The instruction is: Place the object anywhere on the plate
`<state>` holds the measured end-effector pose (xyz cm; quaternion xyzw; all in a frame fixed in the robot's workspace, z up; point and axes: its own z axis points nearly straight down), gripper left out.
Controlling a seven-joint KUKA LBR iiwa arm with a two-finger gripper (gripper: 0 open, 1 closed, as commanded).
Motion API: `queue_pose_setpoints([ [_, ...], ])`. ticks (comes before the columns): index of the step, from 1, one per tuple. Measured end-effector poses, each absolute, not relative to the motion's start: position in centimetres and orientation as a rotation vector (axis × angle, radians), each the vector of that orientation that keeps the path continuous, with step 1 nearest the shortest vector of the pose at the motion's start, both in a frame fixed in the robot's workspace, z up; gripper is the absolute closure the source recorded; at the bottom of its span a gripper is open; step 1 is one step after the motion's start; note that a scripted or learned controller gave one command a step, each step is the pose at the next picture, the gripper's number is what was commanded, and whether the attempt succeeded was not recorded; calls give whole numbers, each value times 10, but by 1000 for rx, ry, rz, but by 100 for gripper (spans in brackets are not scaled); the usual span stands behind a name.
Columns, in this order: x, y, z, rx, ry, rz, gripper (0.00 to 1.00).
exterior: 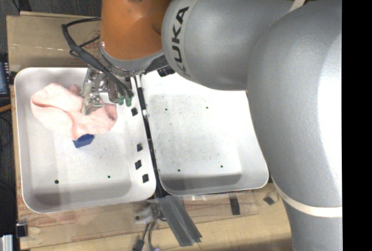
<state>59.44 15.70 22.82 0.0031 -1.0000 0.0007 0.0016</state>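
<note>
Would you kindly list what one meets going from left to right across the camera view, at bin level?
Left bin → pink cloth → blue object → gripper → black divider between the bins → right bin → grey arm.

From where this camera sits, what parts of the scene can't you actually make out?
- The claw tips: tangled against the pink cloth, so open or shut is unclear.
- Far part of the right bin: covered by the grey arm.
- The blue object: too small to identify, partly tucked under the cloth.
- A plate: I can't pick one out; the pink thing looks soft.
</note>
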Motion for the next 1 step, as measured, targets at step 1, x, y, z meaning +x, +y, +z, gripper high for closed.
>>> queue_pose_setpoints([
  [1,595,157,229,9,-3139,2,0],
])
